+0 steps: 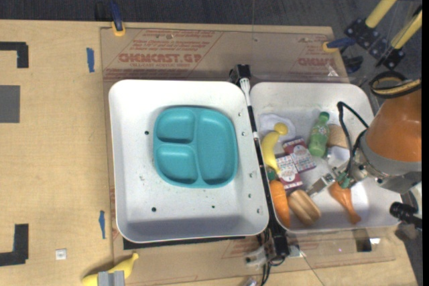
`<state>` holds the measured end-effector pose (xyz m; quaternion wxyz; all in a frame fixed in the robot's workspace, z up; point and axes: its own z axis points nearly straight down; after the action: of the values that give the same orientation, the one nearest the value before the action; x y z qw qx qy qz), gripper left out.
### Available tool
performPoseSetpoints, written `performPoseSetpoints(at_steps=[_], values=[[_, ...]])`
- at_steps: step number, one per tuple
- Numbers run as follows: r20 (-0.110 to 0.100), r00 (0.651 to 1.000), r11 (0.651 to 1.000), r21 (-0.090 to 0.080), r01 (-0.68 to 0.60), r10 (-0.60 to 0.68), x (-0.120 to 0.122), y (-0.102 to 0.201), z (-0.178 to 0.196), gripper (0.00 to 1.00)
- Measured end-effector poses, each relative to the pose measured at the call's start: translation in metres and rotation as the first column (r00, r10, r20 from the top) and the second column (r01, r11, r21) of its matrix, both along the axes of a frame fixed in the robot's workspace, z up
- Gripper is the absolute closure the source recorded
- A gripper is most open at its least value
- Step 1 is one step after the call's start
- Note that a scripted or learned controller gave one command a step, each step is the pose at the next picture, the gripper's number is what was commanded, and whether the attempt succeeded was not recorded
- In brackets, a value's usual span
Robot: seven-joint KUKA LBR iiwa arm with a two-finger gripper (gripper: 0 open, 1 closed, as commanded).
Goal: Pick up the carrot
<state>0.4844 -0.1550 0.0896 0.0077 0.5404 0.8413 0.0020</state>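
Note:
The carrot (346, 201), orange with a green top, lies in the right bin (358, 98) near its front right corner, tip pointing to the front. My gripper (337, 178) hangs just over the carrot's green end, under the arm's orange band (400, 133). The arm covers the bin's right side. I see nothing lifted off the bin floor.
The right bin also holds a banana (270, 147), a green bottle (319, 136), printed packets (293, 161), a bread roll (303, 205) and another orange food piece (279, 203) beside the divider. The left bin (127, 164) holds a teal divided plate (196, 146).

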Motion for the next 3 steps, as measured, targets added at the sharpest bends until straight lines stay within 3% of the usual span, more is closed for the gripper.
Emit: performPoseSetpoints(at_steps=[1,2,3], values=[[-0.003,0.981,0.981,-0.006,-0.192,0.192,-0.001,0.006,0.000,0.00],[-0.005,0.801,0.801,-0.011,-0.599,0.599,0.001,0.028,0.000,0.00],[-0.008,0.534,0.534,-0.011,-0.845,0.845,-0.001,0.026,0.001,0.00]])
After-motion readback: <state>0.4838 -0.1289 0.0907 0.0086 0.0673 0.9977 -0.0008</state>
